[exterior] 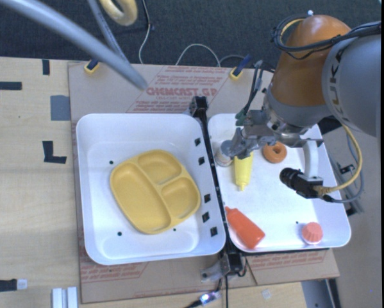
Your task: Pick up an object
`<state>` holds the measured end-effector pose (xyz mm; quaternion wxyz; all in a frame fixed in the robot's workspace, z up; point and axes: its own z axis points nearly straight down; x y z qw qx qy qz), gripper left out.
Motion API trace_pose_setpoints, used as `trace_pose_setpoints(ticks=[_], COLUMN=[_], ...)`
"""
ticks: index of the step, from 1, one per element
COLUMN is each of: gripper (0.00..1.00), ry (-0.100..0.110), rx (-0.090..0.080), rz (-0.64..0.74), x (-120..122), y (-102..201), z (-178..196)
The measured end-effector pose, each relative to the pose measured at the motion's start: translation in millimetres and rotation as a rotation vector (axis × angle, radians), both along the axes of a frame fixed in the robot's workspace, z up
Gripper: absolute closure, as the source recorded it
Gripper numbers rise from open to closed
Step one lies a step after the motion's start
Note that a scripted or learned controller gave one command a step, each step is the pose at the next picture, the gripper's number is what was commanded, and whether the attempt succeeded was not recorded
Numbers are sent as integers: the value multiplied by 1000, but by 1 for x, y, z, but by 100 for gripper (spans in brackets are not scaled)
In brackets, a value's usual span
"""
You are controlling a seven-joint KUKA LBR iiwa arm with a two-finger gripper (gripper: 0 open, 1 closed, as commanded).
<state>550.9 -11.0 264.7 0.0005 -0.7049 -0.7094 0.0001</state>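
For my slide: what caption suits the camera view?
End effector poised over yellow bottle in right bin; yellow tray in left.

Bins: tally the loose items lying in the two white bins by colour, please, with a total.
Yellow: 2, the divided tray in the left bin and the yellow bottle in the right bin
Orange: 2, the ring and the orange bottle
Pink-red: 1, the small round piece
Total: 5

The divided tray (154, 190) lay in the left bin (89, 172); in the right bin (336, 226), the bottle (242, 171) lay at ten o'clock, the ring (274, 153) just beside it at three o'clock.
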Motion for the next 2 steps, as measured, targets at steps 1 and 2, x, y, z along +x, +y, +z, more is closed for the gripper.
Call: trace_pose_setpoints(ticks=[1, 2], gripper=[100, 100], ry=[1, -1], rx=[-1, 0], rz=[-2, -1], x=[18, 47], y=[38, 80], z=[-16, -18])
